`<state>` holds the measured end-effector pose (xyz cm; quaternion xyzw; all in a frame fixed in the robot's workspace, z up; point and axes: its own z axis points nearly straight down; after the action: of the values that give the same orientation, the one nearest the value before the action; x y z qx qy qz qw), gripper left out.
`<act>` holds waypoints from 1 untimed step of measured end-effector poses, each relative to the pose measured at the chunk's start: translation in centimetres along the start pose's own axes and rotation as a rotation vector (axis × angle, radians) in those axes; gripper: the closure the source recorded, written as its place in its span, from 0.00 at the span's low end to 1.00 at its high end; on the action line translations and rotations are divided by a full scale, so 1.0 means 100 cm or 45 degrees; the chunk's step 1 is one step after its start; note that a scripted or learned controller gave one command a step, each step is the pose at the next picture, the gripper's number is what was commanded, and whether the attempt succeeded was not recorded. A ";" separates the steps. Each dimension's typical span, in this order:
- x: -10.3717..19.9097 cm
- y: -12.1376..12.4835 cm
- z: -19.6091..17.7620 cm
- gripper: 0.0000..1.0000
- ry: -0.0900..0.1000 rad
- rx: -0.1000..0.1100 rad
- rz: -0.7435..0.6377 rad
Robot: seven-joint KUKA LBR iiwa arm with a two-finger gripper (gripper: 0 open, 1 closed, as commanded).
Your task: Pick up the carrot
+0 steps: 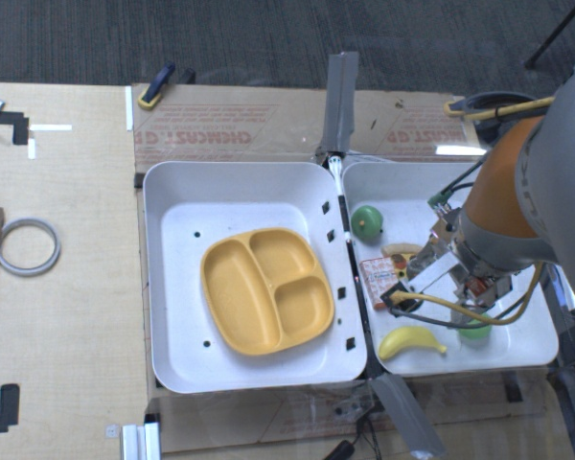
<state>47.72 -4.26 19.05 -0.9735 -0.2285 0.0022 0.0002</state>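
Now hovering with the end effector (471, 290) low inside the right bin (532, 351), grip state impossible to tell, hanging over a green thing (475, 331); seeing a pale tan piece, perhaps the carrot (401, 251), lying nearer the left bin (172, 257), beside a red packet (378, 274), behind a banana (412, 342).

pincer (471, 293) over the bin (529, 349) with the banana (411, 342).
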 end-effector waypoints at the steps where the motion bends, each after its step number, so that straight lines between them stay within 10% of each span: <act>1: -0.013 0.025 -0.006 0.00 -0.002 0.002 -0.253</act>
<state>47.65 -7.11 19.65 -0.9460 -0.3240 0.0031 0.0009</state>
